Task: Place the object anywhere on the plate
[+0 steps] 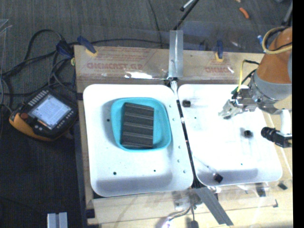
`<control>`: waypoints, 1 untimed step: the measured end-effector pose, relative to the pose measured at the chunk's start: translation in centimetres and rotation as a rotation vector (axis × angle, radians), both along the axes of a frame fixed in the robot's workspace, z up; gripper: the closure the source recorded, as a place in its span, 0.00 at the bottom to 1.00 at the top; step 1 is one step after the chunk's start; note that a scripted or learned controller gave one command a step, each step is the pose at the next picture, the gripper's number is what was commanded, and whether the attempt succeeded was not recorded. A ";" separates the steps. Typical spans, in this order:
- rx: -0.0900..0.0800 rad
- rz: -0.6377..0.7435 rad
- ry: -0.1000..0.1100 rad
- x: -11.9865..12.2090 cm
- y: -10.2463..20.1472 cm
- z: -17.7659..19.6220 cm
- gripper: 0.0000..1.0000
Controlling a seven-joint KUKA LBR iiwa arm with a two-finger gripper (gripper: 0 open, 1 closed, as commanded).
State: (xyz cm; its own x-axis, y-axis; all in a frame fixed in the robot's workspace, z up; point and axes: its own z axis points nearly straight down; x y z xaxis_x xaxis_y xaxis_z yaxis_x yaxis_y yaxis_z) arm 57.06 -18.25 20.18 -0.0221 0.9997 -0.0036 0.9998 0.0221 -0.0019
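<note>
A slanted overhead view shows a wooden bench (142, 63) carrying two shallow white bins side by side.

The left bin (137, 175) holds a turquoise plate (164, 127) with rounded corners, set a little above the bin's middle. A dark grey ribbed block (137, 125), the object of the task, lies flat on the plate. It is rectangular, with raised ridges running across it, and it sits roughly in the plate's centre, tilted slightly, with the turquoise rim showing on every side.

The right bin (232, 156) sits just beside the left one, the two rims touching along the middle. A few small dark specks dot its white floor: one near the upper left corner, one toward the right side, and one at the lower rim.

The robot arm (275, 65) enters from the right edge, grey with an orange band above the wrist. Its jaws (229, 110) hang over the upper right part of the right bin, pointing down and to the left, well apart from the plate and the block. Nothing is visible between them; how far they are spread cannot be told, as the metal blurs against the white bin.

To the left of the bench, on the dark floor, lies a handheld control pendant (45, 114) with a lit screen and an orange underside, black cables looping away from it. A metal upright (176, 53) stands at the back of the bench, between the two bins.
</note>
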 end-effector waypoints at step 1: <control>0.000 0.000 0.000 0.0 0.0 0.0 0.00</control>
State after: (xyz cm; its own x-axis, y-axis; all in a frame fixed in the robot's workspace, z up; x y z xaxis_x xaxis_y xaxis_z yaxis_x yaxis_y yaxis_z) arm 57.06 -18.25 20.19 -0.0219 0.9998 -0.0037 0.9998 0.0219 -0.0016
